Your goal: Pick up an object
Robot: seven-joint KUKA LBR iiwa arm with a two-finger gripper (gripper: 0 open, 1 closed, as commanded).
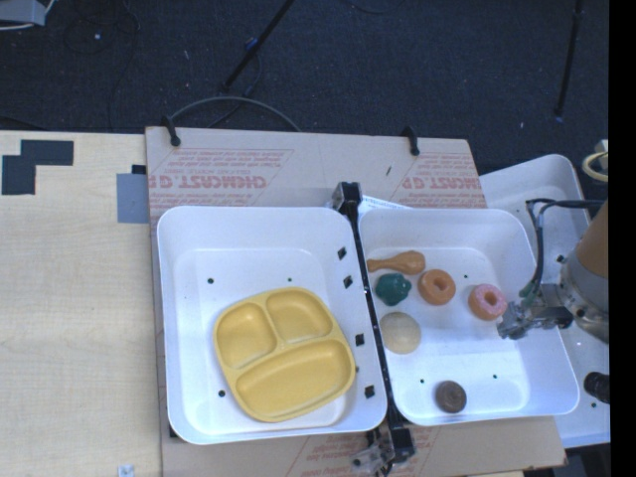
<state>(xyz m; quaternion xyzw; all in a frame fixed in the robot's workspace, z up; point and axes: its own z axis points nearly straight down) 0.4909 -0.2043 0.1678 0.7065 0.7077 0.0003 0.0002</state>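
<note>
On the left, the left bin (189, 256) holds a yellow tray (285, 366) with three compartments, lying flat toward the bin's near right corner. Right of the black divider (363, 306), the right bin (452, 229) holds six small items. Far left in it: a tan drumstick (399, 262), lying on its side. Just near of that, a dark green lump (393, 288); below it a pale round ball (400, 332), close to the divider. Centre: an orange donut (436, 287), flat on the floor. Right of it, apart from it, a pink donut (486, 301). Near edge, well apart from the others: a brown donut (451, 397). At the bin's right side the gripper (517, 324) sits low, just right of and slightly near of the pink donut; contact cannot be judged. Nothing is visible between its fingers; whether they are spread or closed cannot be told. Grey arm (596, 296) enters from the right edge.
</note>
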